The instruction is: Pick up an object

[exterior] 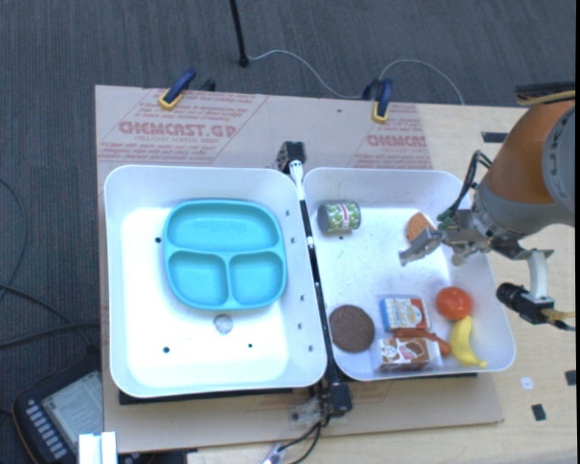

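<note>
My gripper [432, 256] hangs over the right bin [367, 187], in its right half, with the fingers spread open and nothing between them. A small orange item [418, 226] lies just up and left of it. A red tomato [453, 303] sits just below the gripper, and a yellow banana [467, 344] lies at the bin's lower right corner. A green can [339, 217] rests on its side at the upper left. Along the front are a brown round disc [351, 328], a small orange carton [404, 313] and a brown packet [406, 352].
The left bin [135, 288] holds a blue divided plate [224, 254] and a small pale round item [222, 324] below it. A raised rim [309, 259] separates the two bins. The arm's orange and grey body [527, 177] looms over the right bin's far right edge.
</note>
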Action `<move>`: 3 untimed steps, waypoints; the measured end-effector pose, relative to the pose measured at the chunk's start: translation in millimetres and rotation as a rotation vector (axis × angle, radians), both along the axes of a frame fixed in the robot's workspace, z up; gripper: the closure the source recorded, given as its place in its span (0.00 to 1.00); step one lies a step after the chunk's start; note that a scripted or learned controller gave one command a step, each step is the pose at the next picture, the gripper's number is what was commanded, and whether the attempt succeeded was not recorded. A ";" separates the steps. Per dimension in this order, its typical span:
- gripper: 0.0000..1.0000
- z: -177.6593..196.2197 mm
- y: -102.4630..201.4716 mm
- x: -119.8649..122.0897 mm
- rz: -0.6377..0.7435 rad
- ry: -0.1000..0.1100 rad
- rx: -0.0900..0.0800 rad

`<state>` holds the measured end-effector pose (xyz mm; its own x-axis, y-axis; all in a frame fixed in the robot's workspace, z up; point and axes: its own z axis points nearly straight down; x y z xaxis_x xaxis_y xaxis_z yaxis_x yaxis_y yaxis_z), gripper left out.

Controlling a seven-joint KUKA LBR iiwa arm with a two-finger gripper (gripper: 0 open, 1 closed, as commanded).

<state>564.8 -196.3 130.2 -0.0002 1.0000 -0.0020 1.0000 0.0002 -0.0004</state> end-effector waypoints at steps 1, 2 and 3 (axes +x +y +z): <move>0.00 -42.3 23.3 -40.7 0.000 -0.007 -0.002; 1.00 -31.5 22.9 -39.8 -0.001 -0.010 -0.002; 1.00 12.3 -25.6 53.6 0.001 -0.003 -0.001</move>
